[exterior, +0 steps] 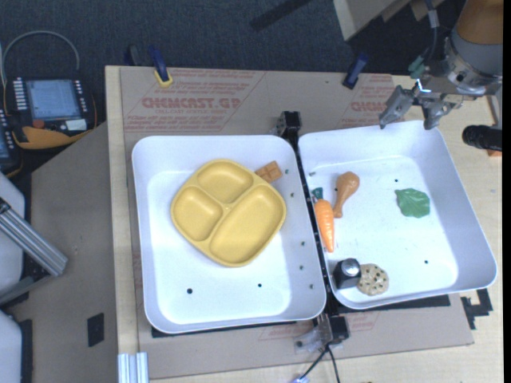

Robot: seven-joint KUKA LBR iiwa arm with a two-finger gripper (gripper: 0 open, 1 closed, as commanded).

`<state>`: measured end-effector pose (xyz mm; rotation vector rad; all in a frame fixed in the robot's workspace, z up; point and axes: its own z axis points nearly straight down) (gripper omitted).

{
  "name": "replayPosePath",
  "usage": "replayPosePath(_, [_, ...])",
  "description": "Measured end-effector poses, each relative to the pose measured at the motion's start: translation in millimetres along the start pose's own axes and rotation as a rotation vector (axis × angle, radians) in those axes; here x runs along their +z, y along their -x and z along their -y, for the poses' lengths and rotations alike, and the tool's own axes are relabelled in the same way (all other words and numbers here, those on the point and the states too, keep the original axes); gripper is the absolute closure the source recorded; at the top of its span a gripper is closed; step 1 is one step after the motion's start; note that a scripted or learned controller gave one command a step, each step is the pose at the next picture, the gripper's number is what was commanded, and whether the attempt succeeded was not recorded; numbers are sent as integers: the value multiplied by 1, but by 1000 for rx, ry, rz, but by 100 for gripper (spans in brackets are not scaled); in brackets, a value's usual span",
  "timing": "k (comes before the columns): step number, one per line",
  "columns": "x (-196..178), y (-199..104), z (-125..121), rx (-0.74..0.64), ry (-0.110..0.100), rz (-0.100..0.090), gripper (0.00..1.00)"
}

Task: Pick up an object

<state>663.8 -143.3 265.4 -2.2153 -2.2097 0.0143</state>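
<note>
My gripper (pixel 412 111) hangs above the far edge of the right bin (pixel 471 246), its two fingers spread open with nothing between them. Inside that bin lie a brown chicken drumstick (pixel 345 190), an orange carrot (pixel 323 223), a green leafy piece (pixel 413 203), a round cookie (pixel 373 279) and a small black-and-silver object (pixel 347 272). All of them rest on the bin floor, well in front of the gripper.
The left bin (pixel 152 270) holds a yellow divided plate (pixel 229 211) with a small brown block (pixel 269 171) at its far corner. A black clamp (pixel 289 123) sits where the two bins meet. Blue clips (pixel 162 69) hold the cardboard base.
</note>
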Motion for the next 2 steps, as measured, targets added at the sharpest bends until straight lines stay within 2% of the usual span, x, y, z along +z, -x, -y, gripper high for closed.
replayPosePath(1, [-9,-1,-2,-3,14,2,0])
replayPosePath(2, [38,5,4,-2,9,2,0])
